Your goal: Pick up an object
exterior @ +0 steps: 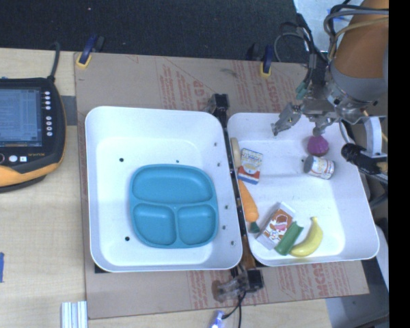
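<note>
Two white bins on the tabletop: pincer [303, 122] hangs over the right bin's [359, 203] far edge, fingers spread and gripping nothing, purple object [318, 144] just beside it, small can [319, 167] nearby, blue tray [173, 204] in the left bin [102, 183].

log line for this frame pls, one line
arm: over right bin far edge | gripper: jaws open, holding nothing | nearest: purple object, can | left bin: blue tray

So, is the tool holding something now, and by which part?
Nothing is held. The tool hangs open above the right bin, with nothing between its fingers; the purple object lies apart in the bin.
</note>
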`<state>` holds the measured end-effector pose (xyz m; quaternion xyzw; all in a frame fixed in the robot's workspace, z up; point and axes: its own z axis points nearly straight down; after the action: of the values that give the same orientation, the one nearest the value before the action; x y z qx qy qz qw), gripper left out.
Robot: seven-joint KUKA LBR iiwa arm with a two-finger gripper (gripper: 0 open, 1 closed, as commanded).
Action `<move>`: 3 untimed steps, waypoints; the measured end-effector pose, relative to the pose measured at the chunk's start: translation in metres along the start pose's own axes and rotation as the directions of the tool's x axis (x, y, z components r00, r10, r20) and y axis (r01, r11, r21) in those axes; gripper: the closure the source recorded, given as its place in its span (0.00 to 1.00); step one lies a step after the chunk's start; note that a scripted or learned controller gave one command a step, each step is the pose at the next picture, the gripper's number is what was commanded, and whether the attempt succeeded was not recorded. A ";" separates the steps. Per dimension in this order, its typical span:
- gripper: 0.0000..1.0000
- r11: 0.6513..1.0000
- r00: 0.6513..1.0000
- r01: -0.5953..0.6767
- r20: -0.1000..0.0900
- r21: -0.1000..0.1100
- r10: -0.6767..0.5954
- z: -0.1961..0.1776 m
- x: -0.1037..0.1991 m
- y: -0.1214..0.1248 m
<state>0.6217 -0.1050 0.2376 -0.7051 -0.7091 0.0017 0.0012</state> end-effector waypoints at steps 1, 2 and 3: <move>0.00 1.000 1.000 -0.004 0.000 -0.001 0.004 0.020 -0.073 0.027; 0.00 1.000 1.000 -0.002 0.001 0.002 0.002 0.067 -0.107 0.034; 0.00 1.000 1.000 0.000 0.001 0.002 0.000 0.102 -0.099 0.034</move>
<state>0.6556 -0.2036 0.1351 -0.7050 -0.7092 0.0025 0.0014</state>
